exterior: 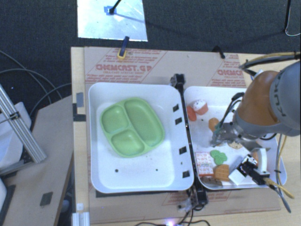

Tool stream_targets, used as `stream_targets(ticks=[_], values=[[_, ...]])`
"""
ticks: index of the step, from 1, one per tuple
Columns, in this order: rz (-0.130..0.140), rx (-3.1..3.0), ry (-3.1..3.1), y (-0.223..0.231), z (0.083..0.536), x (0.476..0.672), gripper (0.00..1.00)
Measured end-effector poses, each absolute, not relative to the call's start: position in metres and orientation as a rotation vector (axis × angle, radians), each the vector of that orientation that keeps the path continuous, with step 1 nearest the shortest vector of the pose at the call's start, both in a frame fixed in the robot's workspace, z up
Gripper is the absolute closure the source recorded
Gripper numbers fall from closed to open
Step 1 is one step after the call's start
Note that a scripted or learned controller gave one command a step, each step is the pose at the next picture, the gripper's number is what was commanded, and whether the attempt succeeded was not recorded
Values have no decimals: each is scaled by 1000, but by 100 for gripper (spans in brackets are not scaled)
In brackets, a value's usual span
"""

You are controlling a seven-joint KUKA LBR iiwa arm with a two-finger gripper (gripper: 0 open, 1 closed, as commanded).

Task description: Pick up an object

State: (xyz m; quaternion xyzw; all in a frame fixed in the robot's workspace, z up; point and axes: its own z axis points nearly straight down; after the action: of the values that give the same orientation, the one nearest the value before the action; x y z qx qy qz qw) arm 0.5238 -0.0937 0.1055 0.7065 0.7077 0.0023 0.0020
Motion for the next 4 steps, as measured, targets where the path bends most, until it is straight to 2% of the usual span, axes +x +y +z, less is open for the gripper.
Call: stream_targets(ticks=[4], values=[[22, 2209, 2221, -93, 147, 528, 100]])
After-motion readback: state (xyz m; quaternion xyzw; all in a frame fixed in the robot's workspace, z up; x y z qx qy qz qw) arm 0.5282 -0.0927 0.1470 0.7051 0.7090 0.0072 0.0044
